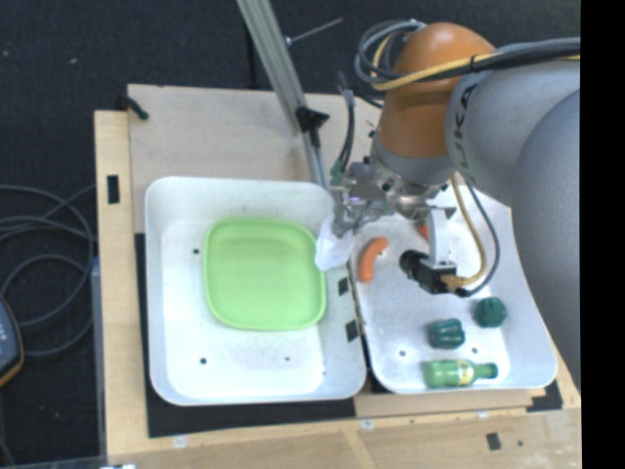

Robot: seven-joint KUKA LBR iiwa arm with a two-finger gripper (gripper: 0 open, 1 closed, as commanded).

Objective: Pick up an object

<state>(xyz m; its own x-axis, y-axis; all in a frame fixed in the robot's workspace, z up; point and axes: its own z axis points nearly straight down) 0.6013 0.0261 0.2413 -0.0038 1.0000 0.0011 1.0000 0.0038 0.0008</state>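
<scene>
My gripper (344,221) hangs below the orange wrist band, over the wall between the two bins. Right under it lies a pale whitish object (332,251), overlapping the right edge of the green plate (264,273) in the left bin (176,360). Whether that object is gripped is hidden. An orange carrot-like piece (369,258) lies just to the right of the gripper in the right bin (532,360). Further towards the front of that bin are a dark green pepper (445,333), a teal-green lump (490,311) and a green bottle (457,370) lying on its side.
The arm's grey body covers the right bin's back and right side. A black connector (418,267) on a yellow-tipped cable hangs beside the orange piece. A slanted metal pole (278,66) rises behind the bins. The bench edge runs along the left and front.
</scene>
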